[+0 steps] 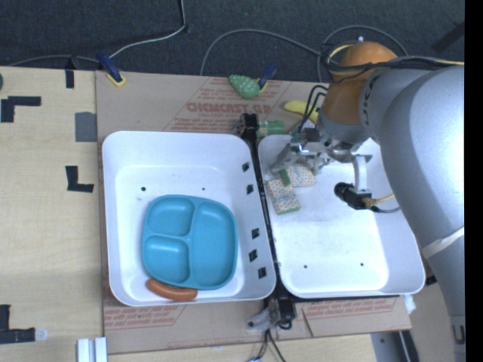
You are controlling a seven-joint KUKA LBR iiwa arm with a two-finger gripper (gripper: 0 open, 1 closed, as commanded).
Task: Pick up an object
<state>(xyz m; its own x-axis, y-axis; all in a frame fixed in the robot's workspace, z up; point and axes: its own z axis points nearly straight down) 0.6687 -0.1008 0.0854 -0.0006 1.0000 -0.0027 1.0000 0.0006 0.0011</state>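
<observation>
The gripper sits low at the far-left corner of the right bin; whether it is spread or pressed together cannot be determined. A patterned cloth lies just beside it near the bin's left wall. The left bin holds a blue divided plate and an orange sausage at its near edge

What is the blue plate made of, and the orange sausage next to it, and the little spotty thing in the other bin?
The blue plate looks like hard plastic: smooth, one even colour, moulded into three sections. The orange sausage seems to be a plastic or rubber toy, smooth with a slight shine. The little spotty thing looks like soft cloth or sponge, flat and patterned, though it is too small to tell for sure.
</observation>
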